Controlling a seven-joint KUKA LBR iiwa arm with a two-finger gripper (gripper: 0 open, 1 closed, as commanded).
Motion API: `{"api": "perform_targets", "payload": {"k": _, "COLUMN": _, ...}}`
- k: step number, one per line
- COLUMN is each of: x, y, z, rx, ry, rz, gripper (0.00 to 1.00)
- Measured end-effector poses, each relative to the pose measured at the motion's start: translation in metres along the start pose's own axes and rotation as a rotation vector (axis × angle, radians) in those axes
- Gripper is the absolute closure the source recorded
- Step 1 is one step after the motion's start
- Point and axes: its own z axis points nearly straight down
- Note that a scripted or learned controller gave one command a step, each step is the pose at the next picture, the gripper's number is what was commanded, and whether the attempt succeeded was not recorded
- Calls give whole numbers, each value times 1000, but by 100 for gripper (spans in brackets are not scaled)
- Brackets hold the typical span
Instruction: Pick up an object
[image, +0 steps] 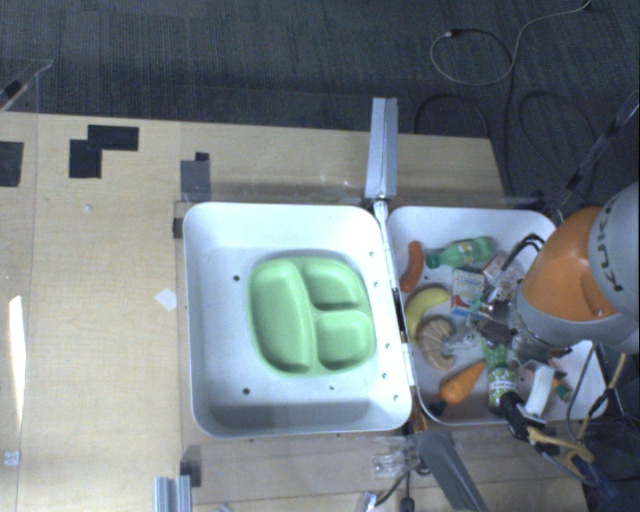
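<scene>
The right bin (402, 232) holds a heap of small objects. Among them are a red-orange sausage (413, 264), a green bottle (462, 251) lying on its side, a yellow fruit (427, 300), a tan ring-shaped bun (436, 339), an orange carrot (462, 382) and a small dark green bottle (501, 377). My gripper (478, 325) reaches in from the right and hangs low over the middle of the heap, just right of the bun and above the carrot. The arm's orange band (572, 272) hides the bin's right part.
The left bin (205, 300) holds a light green three-compartment tray (308, 312) in its middle. A metal post (383, 150) stands between the bins at the back. Cables trail on the dark floor behind and by the arm's base at lower right.
</scene>
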Motion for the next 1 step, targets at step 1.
{"api": "perform_targets", "payload": {"k": 1, "x": 2, "y": 3, "z": -10, "rx": -4, "ry": 3, "rz": -1, "gripper": 100}}
